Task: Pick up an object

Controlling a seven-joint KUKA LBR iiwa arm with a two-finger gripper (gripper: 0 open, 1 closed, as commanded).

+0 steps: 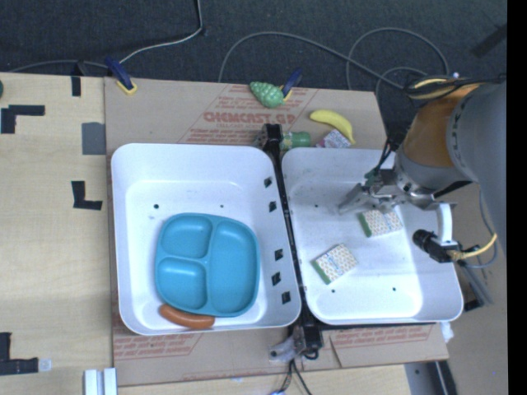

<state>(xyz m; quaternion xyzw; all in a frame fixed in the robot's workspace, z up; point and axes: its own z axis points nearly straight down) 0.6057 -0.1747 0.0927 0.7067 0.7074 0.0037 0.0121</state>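
Note:
My gripper (375, 203) hangs low over the back half of the right bin (428, 303), reaching in from the right. It is open, with its fingers splayed and nothing between them. A small patterned packet (380, 221) lies flat on the bin floor just in front of the fingertips, close to them or touching. A second patterned packet (335, 262) lies further forward and to the left, apart from the gripper.
The left bin (132, 171) holds a blue divided plate (207, 263) with a sausage (187, 318) at its front edge. Behind the bins on the cardboard lie a banana (333, 123), a green toy (267, 93) and a small wrapper (334, 140). Cables run across the back.

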